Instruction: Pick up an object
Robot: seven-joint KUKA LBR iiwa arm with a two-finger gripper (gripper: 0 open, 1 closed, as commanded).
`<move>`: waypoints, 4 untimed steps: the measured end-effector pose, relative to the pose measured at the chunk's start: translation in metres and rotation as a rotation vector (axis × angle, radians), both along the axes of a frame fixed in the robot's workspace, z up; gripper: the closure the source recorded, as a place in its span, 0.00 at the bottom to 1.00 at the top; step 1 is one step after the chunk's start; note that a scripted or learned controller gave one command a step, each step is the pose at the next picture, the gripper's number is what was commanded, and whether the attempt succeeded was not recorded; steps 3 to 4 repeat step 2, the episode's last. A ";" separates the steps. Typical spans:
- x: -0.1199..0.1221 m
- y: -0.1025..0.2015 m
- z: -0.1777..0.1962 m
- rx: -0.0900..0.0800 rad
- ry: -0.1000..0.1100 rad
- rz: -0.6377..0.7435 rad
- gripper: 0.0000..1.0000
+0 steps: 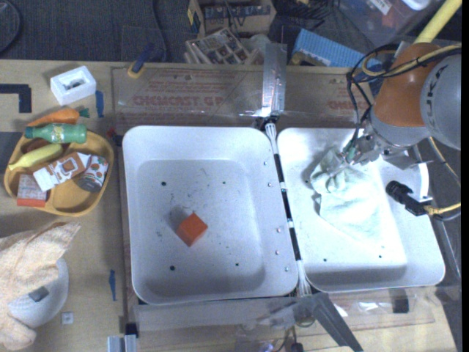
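Observation:
An orange block (192, 229) lies in the left bin (146, 152), a little left of its middle. A pale, crumpled cloth (355, 205) lies in the right bin (418, 266). My gripper (335, 170) is low over the cloth's upper left end, where the fabric looks bunched against it. The grey arm with its orange band (399, 94) comes in from the upper right, above that bin's back right corner.
A raised divider (284, 196) separates the two bins. Left of the bench, a yellow bowl (80, 200) holds bottles and packets, with a beige towel (29, 270) below it. A black cable fitting (401, 193) hangs over the right bin's right side.

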State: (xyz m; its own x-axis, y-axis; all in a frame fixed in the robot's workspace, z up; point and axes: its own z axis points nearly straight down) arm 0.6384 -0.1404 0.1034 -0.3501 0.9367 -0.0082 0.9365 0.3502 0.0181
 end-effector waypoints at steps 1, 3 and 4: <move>0.008 0.087 0.085 0.001 0.018 -0.046 1.00; -0.011 0.086 0.082 0.002 0.021 -0.062 1.00; -0.011 0.086 0.082 0.002 0.021 -0.062 1.00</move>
